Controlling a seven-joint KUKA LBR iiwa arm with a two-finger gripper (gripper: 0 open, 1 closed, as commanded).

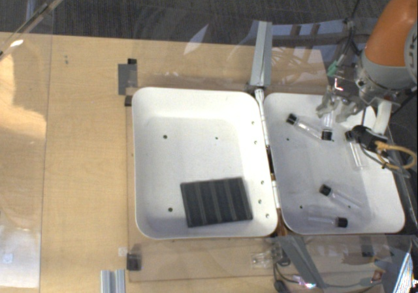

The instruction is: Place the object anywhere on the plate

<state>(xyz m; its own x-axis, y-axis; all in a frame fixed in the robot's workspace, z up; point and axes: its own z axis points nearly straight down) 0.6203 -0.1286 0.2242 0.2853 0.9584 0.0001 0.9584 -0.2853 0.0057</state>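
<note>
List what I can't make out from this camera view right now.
- gripper: its glare and clutter blur whether it grips anything.
- clear vials in the right bin: transparent, too small to count surely.
- arm: cut off by the right edge.
- dark ridged plate: ridge detail too small.

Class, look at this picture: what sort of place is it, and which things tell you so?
Probably a robotics lab or test cell: a wooden bench bears two white bins fixed side by side, a robot arm reaches over them, and small clear tubes lie in one.
</note>
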